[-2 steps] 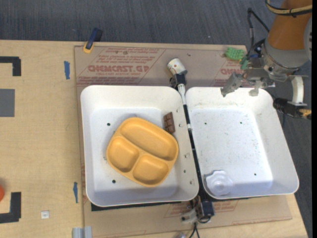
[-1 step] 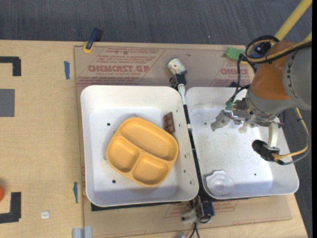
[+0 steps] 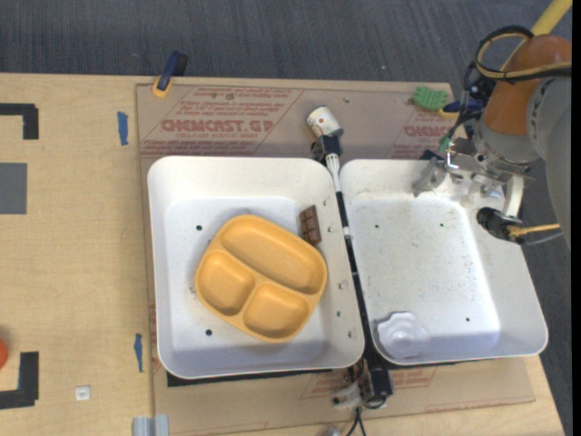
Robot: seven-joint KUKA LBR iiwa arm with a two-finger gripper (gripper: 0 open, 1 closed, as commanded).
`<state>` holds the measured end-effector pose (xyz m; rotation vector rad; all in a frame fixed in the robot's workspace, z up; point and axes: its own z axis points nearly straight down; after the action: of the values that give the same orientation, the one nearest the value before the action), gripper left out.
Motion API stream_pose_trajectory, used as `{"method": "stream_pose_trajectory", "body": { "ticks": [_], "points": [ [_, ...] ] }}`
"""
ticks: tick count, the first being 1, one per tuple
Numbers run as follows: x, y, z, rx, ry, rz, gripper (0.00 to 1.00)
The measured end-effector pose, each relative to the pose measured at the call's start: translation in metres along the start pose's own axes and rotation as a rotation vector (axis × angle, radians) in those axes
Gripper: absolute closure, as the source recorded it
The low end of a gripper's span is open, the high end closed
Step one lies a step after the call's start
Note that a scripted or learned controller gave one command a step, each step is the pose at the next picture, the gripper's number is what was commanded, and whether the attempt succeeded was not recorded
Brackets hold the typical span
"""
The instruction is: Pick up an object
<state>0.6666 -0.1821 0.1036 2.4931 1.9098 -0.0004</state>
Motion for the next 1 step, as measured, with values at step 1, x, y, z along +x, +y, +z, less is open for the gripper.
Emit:
{"method": "stream_pose_trajectory", "body": {
  "ticks": [1],
  "points": [
    [0.0012,0.0009,-0.0112,-0.002,-0.001,-0.002,1.00]
  ]
}}
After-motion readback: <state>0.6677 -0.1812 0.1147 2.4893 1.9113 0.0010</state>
